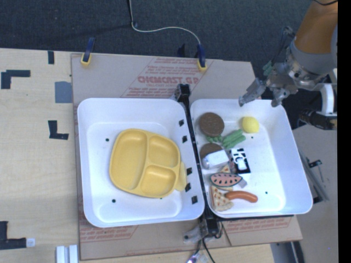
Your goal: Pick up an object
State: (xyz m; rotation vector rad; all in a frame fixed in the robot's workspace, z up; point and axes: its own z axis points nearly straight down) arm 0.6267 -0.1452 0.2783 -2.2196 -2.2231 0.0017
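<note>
Above the far right corner of the right bin [290,147], just outside its rim: the hand [262,96], fingers spread apart, nothing between them, touching nothing, hanging from the grey arm [307,59] with its orange band.

Two white bins side by side on the counter [33,147].

Left bin [90,163]: one yellow divided tray [145,162], near the middle, reaching toward the bin's right wall.

Right bin, crowded along its left half:
- two brown round discs, one [210,124] near the far left, the other [208,148] just nearer, partly under a white block [215,158];
- one yellow ball [250,125], toward the far middle, well apart from the hand;
- one green bean pod [232,139], between the discs and the ball;
- one black-and-white card [240,161], beside the white block;
- one watermelon slice [226,179];
- one sausage [241,196], near the front;
- one waffle-like wedge [221,200], by the front left corner, touching the sausage.
</note>
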